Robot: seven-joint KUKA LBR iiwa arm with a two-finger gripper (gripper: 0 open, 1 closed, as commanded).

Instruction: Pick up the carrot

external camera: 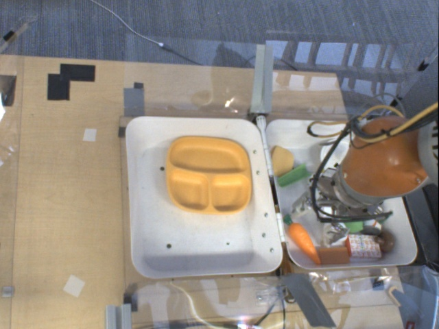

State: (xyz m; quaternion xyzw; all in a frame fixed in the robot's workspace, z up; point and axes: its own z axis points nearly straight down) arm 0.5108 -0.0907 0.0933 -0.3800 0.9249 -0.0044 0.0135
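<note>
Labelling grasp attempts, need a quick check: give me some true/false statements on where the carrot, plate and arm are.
1. The carrot lies in the right bin. True.
2. The yellow divided plate sits in the right bin. False: it sits in the left bin.
3. The carrot lies on the plate. False: it lies on the right bin's floor, near the front left corner.
4. The arm is over the right bin. True.

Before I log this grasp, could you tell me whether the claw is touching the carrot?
Cannot tell: in the camera view the arm's wrist hides the claw above the carrot.
</note>
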